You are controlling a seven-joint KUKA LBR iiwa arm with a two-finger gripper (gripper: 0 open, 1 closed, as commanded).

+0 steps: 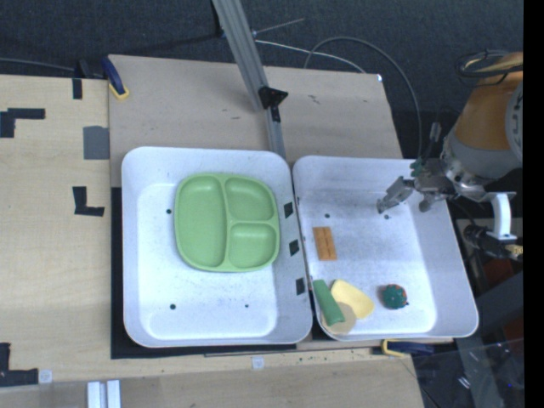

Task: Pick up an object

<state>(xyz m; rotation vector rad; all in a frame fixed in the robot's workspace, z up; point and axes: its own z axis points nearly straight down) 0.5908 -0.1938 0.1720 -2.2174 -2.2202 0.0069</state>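
Presently, right bin (442,270), near edge: green block (326,303) touching a yellow piece (353,298) at the near-left corner, a small green-and-red ball (393,296) standing apart beside them, an orange block (324,243) further in by the left wall; the lone ball looks the cleanest pick, best met from straight above. Left bin (136,253): green divided plate (227,222), central. Gripper (396,197): low over the right bin's far half, canted leftward, holding nothing, finger spread indiscernible; arm (484,130) entering past the far-right corner.
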